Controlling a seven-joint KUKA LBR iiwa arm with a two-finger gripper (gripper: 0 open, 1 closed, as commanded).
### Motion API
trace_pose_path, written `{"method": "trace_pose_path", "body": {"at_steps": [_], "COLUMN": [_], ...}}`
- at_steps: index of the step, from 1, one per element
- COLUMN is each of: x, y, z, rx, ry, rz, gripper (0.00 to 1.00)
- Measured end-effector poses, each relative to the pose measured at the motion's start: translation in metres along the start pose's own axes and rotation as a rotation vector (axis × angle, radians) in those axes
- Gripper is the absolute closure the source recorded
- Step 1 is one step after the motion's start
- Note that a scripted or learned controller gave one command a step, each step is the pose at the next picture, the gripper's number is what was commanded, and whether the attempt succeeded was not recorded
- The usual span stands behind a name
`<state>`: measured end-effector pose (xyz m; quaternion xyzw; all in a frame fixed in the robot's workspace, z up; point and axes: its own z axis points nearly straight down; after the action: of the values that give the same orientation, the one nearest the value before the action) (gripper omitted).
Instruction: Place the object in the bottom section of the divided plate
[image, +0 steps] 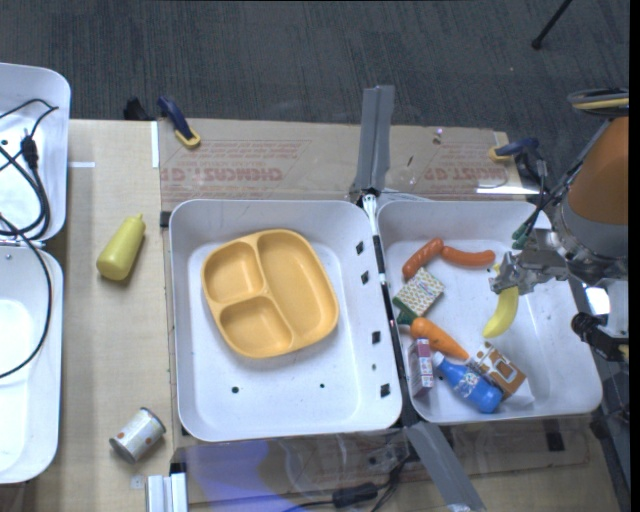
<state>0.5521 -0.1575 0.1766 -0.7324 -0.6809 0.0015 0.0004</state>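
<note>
Two-finger metal gripper (507, 283) over the right white bin (560, 400), fingers clenched on the top end of a yellow plastic banana (501, 313) hanging below it. Yellow three-section divided plate (268, 292) sits in the left white bin (200, 400), well apart. Orange toy carrot (440, 339) and long orange sausage (466, 256) lie near the banana.

Grey arm from right, gripper (512, 283) angled down (orange band above wrist)
</note>
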Motion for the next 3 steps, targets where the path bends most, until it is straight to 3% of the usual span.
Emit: {"method": "trace_pose_path", "body": {"at_steps": [1, 2, 3], "x": [-0.033, -0.021, 0.069], "y": [0.053, 0.039, 0.026], "z": [-0.002, 0.085, -0.015], "rx": [-0.002, -0.001, -0.001], "ry": [-0.001, 0.000, 0.001], "rz": [-0.093, 0.030, -0.046], "gripper": [1.00, 1.00, 1.00]}}
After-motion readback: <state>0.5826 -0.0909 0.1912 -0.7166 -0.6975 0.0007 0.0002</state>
